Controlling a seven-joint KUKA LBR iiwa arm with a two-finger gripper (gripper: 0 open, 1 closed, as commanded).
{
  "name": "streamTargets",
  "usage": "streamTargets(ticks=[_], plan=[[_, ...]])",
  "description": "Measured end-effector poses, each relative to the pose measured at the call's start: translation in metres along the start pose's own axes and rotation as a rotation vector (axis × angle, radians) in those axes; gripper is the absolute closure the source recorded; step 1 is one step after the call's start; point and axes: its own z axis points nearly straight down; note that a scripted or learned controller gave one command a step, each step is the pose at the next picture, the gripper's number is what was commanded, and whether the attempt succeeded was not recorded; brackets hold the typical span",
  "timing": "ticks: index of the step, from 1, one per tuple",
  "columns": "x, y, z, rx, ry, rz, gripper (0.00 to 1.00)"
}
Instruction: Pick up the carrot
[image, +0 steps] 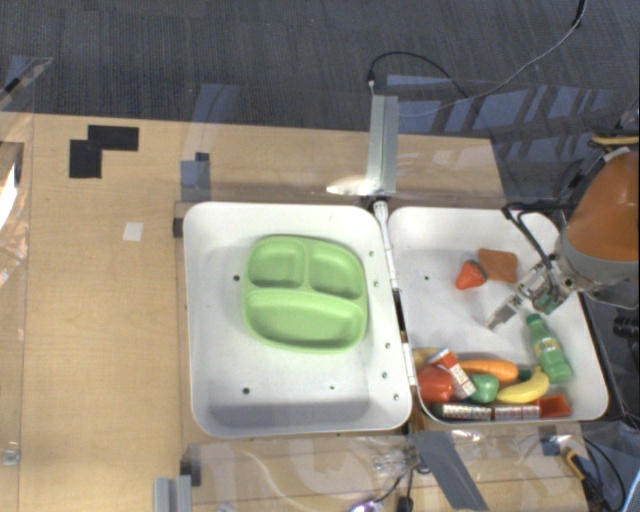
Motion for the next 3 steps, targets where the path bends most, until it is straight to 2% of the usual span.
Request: streamTargets(ticks=[1, 2, 3], plan=[[0.032, -0.034, -0.001, -0.002, -0.002, 0.377, 0.00], [0.078, 0.018, -0.050, 0.004, 0.006, 0.454, 0.00], [0.102, -0.015, -0.002, -0.004, 0.000, 0.391, 0.00]])
